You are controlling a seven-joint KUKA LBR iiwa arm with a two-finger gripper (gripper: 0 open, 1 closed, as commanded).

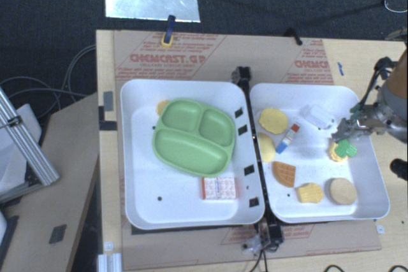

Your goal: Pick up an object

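Observation:
My gripper (pixel 344 132) hangs over the right side of the right bin (pixel 370 165), with the arm reaching in from the right. Just below it lies a small green and yellow toy (pixel 344 150), close to the gripper tip; whether they touch is unclear. To its left a clear plastic piece (pixel 317 116) and a white tube with red and blue ends (pixel 287 137) lie on the bin floor. Two round yellow pieces (pixel 273 120) (pixel 266 148), an orange waffle piece (pixel 284 173), a yellow toast piece (pixel 310 192) and a beige round cookie (pixel 341 190) are spread across the same bin.
The left bin (pixel 137 200) holds a green divided plate (pixel 194 136), a red and white packet (pixel 218 187) and a yellow item (pixel 162 106) partly hidden behind the plate. A black divider with clips (pixel 250 137) runs between the bins. Brown cardboard (pixel 217 57) lies under them.

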